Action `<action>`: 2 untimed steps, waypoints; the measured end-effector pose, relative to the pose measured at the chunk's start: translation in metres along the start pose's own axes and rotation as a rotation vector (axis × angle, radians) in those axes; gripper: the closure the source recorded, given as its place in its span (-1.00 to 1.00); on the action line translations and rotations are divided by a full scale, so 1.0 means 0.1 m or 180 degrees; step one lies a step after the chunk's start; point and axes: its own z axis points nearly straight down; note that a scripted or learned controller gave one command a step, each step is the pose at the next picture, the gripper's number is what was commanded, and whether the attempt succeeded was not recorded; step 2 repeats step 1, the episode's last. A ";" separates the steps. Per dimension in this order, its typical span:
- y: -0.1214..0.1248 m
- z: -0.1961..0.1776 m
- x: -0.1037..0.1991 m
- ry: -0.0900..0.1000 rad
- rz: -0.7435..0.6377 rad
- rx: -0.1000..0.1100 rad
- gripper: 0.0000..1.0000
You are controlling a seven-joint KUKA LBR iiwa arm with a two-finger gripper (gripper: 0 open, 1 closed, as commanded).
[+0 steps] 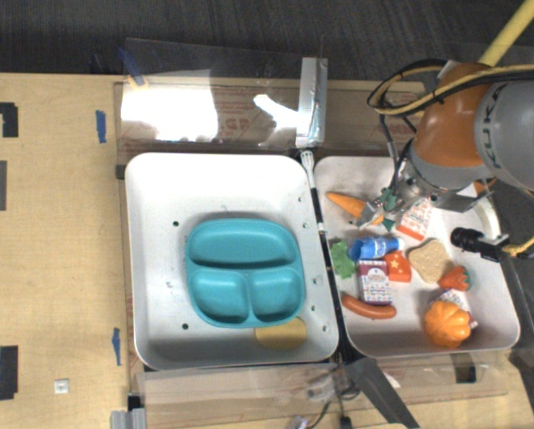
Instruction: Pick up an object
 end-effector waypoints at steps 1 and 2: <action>0.72 -0.86 0.38 0.0008 0.0407 0.0034 1.00; 0.72 -0.86 0.38 0.0008 0.0407 0.0034 1.00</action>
